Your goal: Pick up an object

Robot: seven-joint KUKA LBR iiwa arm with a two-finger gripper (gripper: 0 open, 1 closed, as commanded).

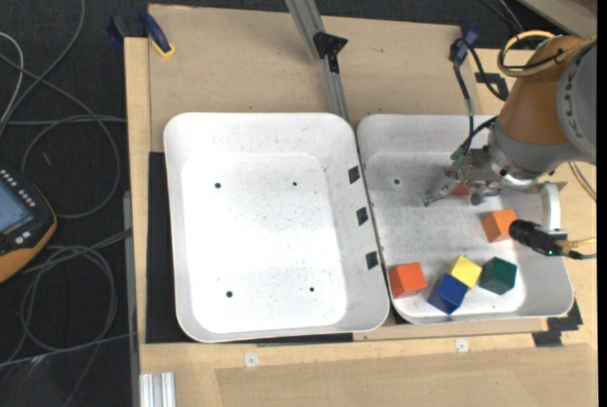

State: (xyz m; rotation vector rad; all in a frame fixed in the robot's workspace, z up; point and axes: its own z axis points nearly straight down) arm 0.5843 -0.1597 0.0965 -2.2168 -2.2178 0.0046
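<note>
My gripper (457, 191) hangs low over the middle of the right bin (408, 149), below the grey wrist with its orange band. An orange block (497, 225) lies just right of and nearer than the gripper, apart from it. Along the bin's near edge sit an orange cube (408, 278), a blue cube (446, 293), a yellow cube (466, 270) and a green cube (497, 275). A small reddish spot shows at the gripper's tip; I cannot tell what it is.
The left bin (190, 206) lies beside the right one, with black clips along the shared wall. A slanted metal bar (303, 7) rises from behind the bins. Cables and a handheld pendant (19, 215) lie on the floor at left.
</note>
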